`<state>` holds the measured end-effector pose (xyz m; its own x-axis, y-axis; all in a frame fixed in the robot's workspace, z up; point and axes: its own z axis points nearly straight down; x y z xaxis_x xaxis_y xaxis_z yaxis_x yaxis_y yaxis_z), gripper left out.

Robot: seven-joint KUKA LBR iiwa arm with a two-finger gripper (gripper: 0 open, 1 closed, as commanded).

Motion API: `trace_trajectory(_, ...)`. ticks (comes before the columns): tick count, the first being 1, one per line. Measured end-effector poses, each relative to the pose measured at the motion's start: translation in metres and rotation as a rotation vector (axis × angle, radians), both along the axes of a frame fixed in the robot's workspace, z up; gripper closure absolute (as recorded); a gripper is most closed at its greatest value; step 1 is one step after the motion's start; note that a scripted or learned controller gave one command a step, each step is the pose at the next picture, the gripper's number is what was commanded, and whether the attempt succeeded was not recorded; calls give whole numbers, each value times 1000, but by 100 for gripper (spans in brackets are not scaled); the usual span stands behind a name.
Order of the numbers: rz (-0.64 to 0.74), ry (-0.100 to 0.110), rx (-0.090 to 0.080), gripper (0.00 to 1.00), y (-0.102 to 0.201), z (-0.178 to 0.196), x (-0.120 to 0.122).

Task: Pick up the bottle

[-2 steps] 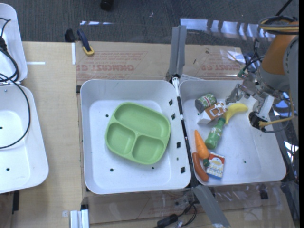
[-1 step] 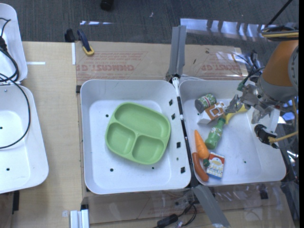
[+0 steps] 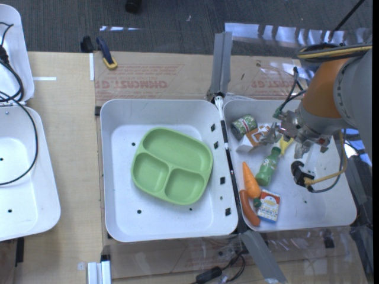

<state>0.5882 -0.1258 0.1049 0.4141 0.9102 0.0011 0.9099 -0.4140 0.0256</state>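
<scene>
The jaws [image 3: 294, 139] hang over the far part of the right bin [image 3: 331, 215], under the grey wrist and its orange band [image 3: 320, 87]. From where I stand, cables and metal fittings crowd the tip, so I cannot tell how wide the jaws are set, and I see nothing held in them. They sit just right of the bottle's cap and a little farther back, close enough that I would judge the arm is lining up for a descent rather than lifting anything.

The green bottle [image 3: 267, 167] lies on its side on the bin floor, tilted, its pale cap toward the far right and its body running near-left. Lying flat like that, it probably calls for a grip across its narrow body.

Just beyond it is a crumpled orange-and-white packet [image 3: 256, 137], and left of that a small green can [image 3: 244, 125]. On the near side, an orange carrot [image 3: 250, 181] lies beside the bottle's base, a second carrot-like piece [image 3: 249, 210] hugs the bin's left wall, and a small carton [image 3: 269, 206] rests against it. That crowding could let a neighbour get nudged.

The left bin [image 3: 112, 158] carries a green divided plate [image 3: 172, 165], well apart from the bottle. Both bins rest on the tabletop [image 3: 71, 87].
</scene>
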Motion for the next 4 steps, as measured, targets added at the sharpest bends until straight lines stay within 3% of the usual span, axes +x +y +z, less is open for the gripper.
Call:
trace_trajectory(1, -113, 28, 11, 0, 12, -14, -56)
trace_trajectory(2, -117, 30, 11, 100, 12, -6, -57)
trace_trajectory(3, -384, 26, 12, 100, 103, 85, -22)
trace_trajectory(4, -218, 28, 11, 100, 46, 85, -74)
